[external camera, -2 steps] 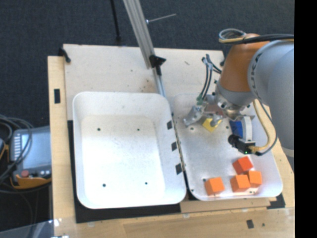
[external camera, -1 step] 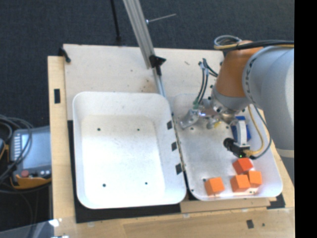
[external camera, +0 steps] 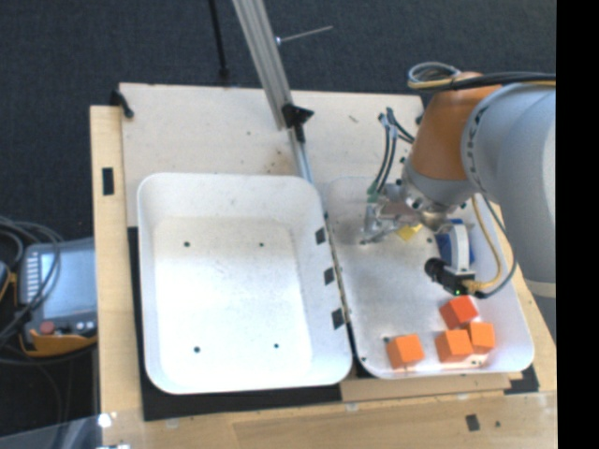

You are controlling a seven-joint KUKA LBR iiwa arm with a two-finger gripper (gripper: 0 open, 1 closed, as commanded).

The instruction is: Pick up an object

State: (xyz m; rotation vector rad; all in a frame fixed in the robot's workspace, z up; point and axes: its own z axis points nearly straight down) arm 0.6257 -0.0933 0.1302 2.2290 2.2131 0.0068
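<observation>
Right bin (external camera: 374, 279) on the desk (external camera: 187, 120): four orange blocks (external camera: 459, 330) cluster near its front right corner. A yellow piece (external camera: 408, 233) lies just beside the gripper (external camera: 379, 221), at the bin's far end; finger spread cannot be told. Left bin (external camera: 234, 279) adjoins.

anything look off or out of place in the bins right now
Nothing stands out. The orange blocks sit clustered in the near corner of the right bin, none spilled over the rim. A small yellow object lies just beside the end effector. The left bin sits square.
</observation>
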